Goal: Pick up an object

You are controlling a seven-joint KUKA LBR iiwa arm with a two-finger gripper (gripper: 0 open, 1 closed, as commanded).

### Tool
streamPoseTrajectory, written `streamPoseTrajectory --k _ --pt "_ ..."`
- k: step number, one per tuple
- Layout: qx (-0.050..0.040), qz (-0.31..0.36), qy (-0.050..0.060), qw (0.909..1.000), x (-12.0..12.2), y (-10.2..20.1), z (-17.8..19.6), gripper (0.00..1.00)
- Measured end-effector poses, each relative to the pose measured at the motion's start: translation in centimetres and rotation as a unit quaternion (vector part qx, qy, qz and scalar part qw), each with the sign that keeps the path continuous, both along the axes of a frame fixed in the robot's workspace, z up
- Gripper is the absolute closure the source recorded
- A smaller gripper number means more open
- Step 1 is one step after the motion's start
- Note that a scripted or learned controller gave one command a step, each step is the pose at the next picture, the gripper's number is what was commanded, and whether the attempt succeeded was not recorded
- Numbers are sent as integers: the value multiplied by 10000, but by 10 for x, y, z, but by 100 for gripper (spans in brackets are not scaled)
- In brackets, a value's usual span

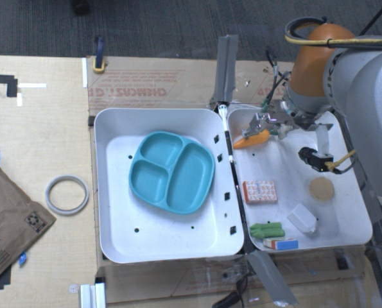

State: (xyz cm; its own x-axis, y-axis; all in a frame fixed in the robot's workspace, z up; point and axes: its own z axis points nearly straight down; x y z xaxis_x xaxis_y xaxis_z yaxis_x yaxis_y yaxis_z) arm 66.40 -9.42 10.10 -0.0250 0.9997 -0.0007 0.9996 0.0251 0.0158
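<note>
1. The arm [354,76] comes in from the right, over the far part of the right bin [287,165].
2. The gripper [266,122] is low in the far left corner of this bin, close to the wall between the two bins.
3. A carrot [250,140], orange, lies in the same corner. It is tilted, and its right end reaches up to the gripper.
4. I cannot tell if the gripper is released or clenched, and I cannot tell if it grasps the carrot. The view from above does not make this clear.
5. Other things in the right bin:
   - a box [259,191] with red and white pattern, near the left wall, in the middle;
   - a tan disc [321,188] toward the right side;
   - a white block [302,218] nearer to the front, tilted;
   - a green thing [266,229] at the front left corner;
   - a small pack [280,244], blue and orange, just beside the green thing, at the front rim.
6. The left bin [113,172] holds a blue plate [171,172] with three compartments, about in the centre.
7. On the bench, left of the bins, there is a tape ring [50,194]. It lies flat, well apart from the left bin.
8. A brown carton [8,223] lies near the tape ring, at the left edge of the view.
</note>
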Motion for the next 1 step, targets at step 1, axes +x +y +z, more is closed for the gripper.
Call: streamPoseTrajectory --k 1 --pt "-24 318 1 9995 0 0 0 0"
